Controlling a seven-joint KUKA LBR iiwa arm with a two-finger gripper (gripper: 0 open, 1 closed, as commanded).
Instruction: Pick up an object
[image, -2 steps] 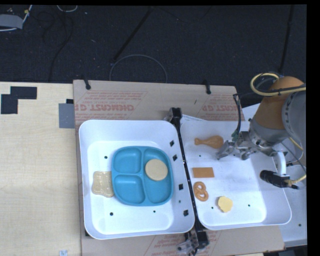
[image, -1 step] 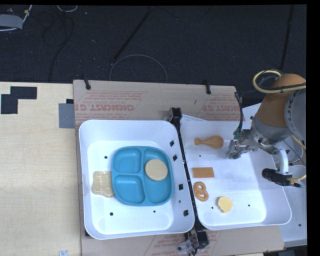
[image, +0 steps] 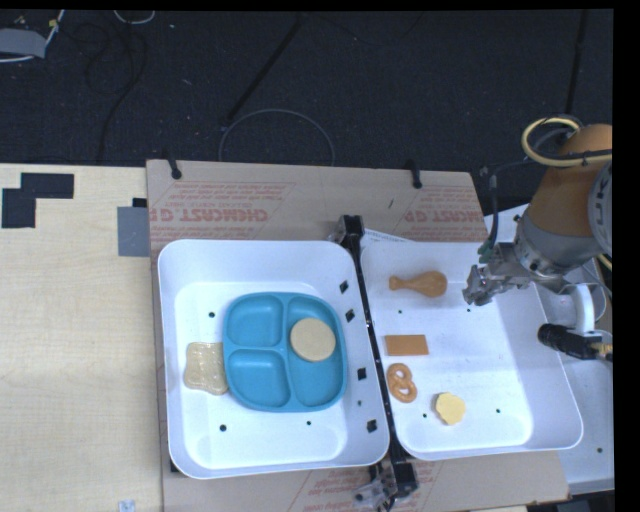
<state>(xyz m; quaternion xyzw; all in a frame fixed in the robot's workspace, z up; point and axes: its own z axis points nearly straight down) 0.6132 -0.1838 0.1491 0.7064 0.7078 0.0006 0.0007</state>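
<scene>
In the right bin (image: 520, 400), the gripper (image: 480, 287) hangs just beside the drumstick (image: 420, 284), likely lining up a grab; jaws' state unclear.

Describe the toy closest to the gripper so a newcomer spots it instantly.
Look in the right white bin, toward its far edge. Just left of the gripper lies a tan plastic drumstick, the bin's only club-shaped piece, unlike the flat orange rectangle below it.
</scene>
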